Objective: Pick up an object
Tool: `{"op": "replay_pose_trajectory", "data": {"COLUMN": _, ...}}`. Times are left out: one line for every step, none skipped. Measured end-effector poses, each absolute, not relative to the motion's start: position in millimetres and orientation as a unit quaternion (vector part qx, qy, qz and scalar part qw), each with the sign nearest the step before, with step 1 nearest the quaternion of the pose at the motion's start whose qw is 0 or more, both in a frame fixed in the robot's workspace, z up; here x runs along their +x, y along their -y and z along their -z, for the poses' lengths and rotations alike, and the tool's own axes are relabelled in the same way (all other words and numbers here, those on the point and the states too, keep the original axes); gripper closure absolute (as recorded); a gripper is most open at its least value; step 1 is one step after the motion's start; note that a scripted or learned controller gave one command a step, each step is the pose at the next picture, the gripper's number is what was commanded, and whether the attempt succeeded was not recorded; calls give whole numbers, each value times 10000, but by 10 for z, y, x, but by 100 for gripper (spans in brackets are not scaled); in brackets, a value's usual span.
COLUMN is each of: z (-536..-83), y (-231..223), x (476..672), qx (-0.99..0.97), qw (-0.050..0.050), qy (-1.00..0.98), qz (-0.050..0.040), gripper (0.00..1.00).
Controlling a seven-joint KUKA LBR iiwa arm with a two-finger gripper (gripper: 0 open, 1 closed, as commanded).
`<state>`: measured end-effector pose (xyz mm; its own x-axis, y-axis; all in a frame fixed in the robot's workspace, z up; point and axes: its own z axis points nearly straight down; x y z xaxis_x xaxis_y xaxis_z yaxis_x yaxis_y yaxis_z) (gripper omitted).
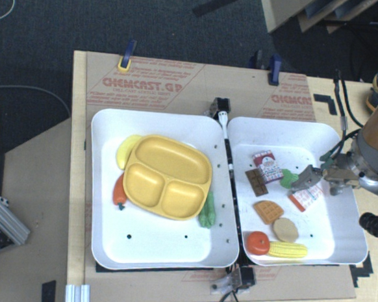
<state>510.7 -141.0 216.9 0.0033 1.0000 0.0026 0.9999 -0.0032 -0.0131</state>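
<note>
My gripper [308, 179] reaches in from the right and hangs low over the right bin [338, 247]. It is just above a small green item [289, 180] and a red-and-white packet [303, 200]. Left of these lie a red-and-white box [266, 165] and a brown chocolate bar [256, 182]. Toward the bin's front are an orange waffle piece [269, 211], a tan round item [286, 229], a red tomato [257, 242] and a yellow corn cob [289, 251]. Nothing is visibly held.
The left bin [155, 249] holds a yellow divided tray [167, 177], with a banana [125, 150] and a red-orange vegetable [119, 192] at its left edge and a green vegetable [208, 211] at its right. A black divider [227, 160] separates the bins.
</note>
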Motion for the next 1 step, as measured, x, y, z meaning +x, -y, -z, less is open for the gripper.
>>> {"op": "replay_pose_trajectory", "data": {"z": -2233, "y": 1407, "x": 5135, "qx": -7071, "qw": 0, "qy": 7071, "qz": 1, "gripper": 0}}
